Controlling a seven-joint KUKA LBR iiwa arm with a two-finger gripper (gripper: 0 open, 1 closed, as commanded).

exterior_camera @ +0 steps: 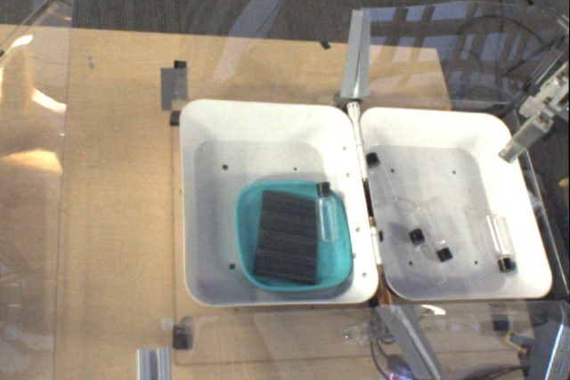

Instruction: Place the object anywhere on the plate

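A teal plate (245, 218) lies in the left bin (205, 191), toward its front right. On the plate rests a black ribbed block (287, 236). A clear small bottle with a black cap (327, 214) lies beside the block on the plate's right side. My gripper (517, 149) hangs at the far right, over the right bin's (463, 133) back right corner, well away from the plate. I see nothing in it.
The right bin holds a clear tube with a black cap (500, 239) near its right wall and small black pieces (415, 236) (443, 254) (371, 159). A grey post (356, 58) stands behind the seam between the bins.
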